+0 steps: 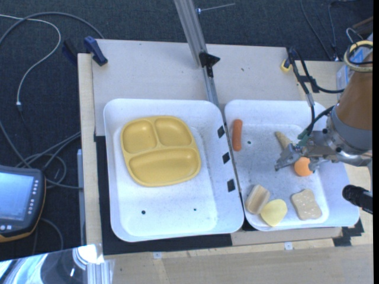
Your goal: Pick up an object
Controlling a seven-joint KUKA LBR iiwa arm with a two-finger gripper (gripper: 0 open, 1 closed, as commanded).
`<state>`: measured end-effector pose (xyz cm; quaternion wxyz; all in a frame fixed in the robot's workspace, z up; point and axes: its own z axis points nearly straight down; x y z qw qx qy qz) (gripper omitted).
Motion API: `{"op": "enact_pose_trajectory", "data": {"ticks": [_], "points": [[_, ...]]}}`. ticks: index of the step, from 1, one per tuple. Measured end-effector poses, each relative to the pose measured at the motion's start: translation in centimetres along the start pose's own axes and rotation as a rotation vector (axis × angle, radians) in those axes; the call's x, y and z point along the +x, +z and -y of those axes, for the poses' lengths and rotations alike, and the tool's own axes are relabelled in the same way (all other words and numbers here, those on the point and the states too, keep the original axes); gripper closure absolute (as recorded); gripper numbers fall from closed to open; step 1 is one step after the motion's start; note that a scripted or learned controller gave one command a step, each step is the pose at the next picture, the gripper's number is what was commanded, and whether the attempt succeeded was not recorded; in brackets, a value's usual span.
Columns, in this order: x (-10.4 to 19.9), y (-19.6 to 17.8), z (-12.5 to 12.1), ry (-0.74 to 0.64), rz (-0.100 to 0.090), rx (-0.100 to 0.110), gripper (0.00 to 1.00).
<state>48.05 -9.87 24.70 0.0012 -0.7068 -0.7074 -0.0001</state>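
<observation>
The right bin [260, 114] holds several food toys. An orange sausage [237, 135] lies by its left wall, with a small tan stick [281, 139] near the middle. Along the front sit a tan bread roll [257, 198], a yellow lemon [273, 212] and a tan cracker [307, 204]. My gripper [294, 157] hangs low over the right half of this bin, reaching in from the right. A small orange ball [303, 168] sits right under and beside it, partly covered by the gripper's dark body.
The left bin [177, 218] holds a yellow divided plate [160, 149]. A metal pole [192, 25] slants down to the seam between the bins. Cables [305, 78] run along the bench's back right. A screen [18, 200] stands off the bench at left.
</observation>
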Motion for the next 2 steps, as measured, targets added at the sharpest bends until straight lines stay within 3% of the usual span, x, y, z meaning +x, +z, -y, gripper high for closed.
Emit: {"op": "enact_pose_trajectory", "data": {"ticks": [1, 2], "points": [[0.0, 0.0, 0.0, 0.0, 0.0, -0.001, 0.0], [-0.3, 4.3, 0.3, 0.001, -0.001, 0.005, 0.0]]}}
